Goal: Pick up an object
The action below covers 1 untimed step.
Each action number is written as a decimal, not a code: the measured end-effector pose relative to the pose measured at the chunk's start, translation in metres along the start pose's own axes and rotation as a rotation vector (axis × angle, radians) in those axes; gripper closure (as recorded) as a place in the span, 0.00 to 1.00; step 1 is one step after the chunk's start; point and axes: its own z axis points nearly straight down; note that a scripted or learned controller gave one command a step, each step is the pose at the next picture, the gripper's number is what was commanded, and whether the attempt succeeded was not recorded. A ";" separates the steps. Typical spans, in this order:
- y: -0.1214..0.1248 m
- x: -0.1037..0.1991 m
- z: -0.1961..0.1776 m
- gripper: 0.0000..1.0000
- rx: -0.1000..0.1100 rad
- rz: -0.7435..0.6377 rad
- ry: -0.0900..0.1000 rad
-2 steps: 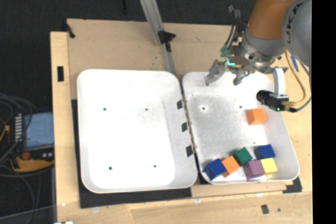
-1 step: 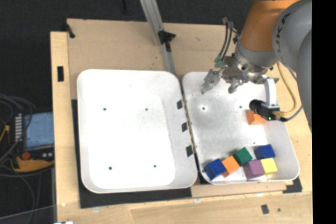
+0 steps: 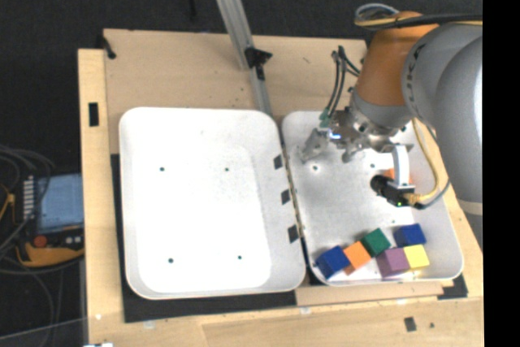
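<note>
Single arm reaches in from the right over the right bin (image 3: 325, 175); gripper (image 3: 329, 144) hangs above the bin's upper-left part, well apart from every object. Cannot tell whether it is spread or pressed together: the wrist and its cabling mask it from this slant. Nothing visible between its parts. Candidate objects sit clustered at the near edge of the right bin: blue cube (image 3: 332, 260) touching orange cube (image 3: 357, 254), green cube (image 3: 375, 241) just behind, purple cube (image 3: 394, 262) beside yellow cube (image 3: 417, 257), and a second blue cube (image 3: 409, 236) behind those. All look like small, hard, matte blocks with square faces and crisp edges. Bins are shallow, smooth white plastic with rounded corners and a low rim; left bin (image 3: 203, 199) lies alongside, both on a pale wooden tabletop (image 3: 179, 69). Risks, judged from layout: cubes are packed tight, so a descent onto one is likely to land a fingertip on a neighbour, shoving the cluster or pinching two at once. The row lies close to the bin's near wall, so the rim may block one side of a grasp. Smooth faces on a smooth floor suggest blocks will slide rather than seat if contacted off-centre. Loose cable (image 3: 431, 175) near the wrist could snag.
</note>
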 end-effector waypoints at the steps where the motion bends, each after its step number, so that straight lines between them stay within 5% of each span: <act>1: 0.000 -0.002 0.045 0.00 -0.004 0.002 0.000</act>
